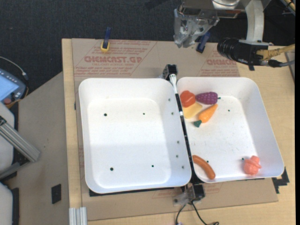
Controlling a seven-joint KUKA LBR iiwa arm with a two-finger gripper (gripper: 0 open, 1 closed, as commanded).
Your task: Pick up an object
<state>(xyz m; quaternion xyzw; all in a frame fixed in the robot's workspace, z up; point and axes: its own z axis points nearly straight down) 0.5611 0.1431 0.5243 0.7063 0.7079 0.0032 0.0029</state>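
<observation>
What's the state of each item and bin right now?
Red toy tomato: right bin, against the divider, touching yellow piece.
Yellow toy wedge: lying flat under tomato.
Purple toy grape bunch: lying beside tomato.
Orange toy carrot: lying slanted.
Orange-brown toy sausage: lying at front rim.
Pink toy lump: front right corner.
Right white bin: holds all toys.
Hand: raised behind bins.

Two bins sit side by side on a board (140,55) that lies on the worktop (290,107). The left bin (93,139) and the right bin (262,121) touch along their inner edges. In the right bin, four toy foods cluster at the far left corner: a tomato (187,98), a grape bunch (206,97) to its right, a cheese wedge (191,110) and a carrot (206,114) just nearer. A sausage (204,167) lies at the near left corner, a strawberry-like piece (252,165) at the near right. The tool (187,34) hangs beyond the bins' far edge, over the board.
</observation>
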